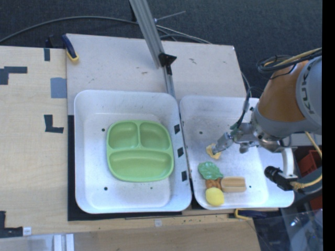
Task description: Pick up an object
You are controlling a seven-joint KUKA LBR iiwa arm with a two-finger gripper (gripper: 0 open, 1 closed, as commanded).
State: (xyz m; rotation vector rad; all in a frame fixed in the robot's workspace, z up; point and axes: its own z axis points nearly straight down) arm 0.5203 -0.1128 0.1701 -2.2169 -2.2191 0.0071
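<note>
From my screen, the two-finger gripper (224,143) sits low in the right white bin (256,192); whether it's parted, I cannot tell. The small yellowish lump (213,151) lies just at its eight o'clock.

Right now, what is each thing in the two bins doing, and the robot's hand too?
Green divided plate: lying flat in the left bin.
Small yellow piece: in the right bin, at the hand.
Green leafy toy: lying flat.
Tan block: on its side.
Yellow ball: resting near the front wall.

Arm (285,101) enters from right, wrist angled down-left; gripper (224,143) low, pointing left
</note>
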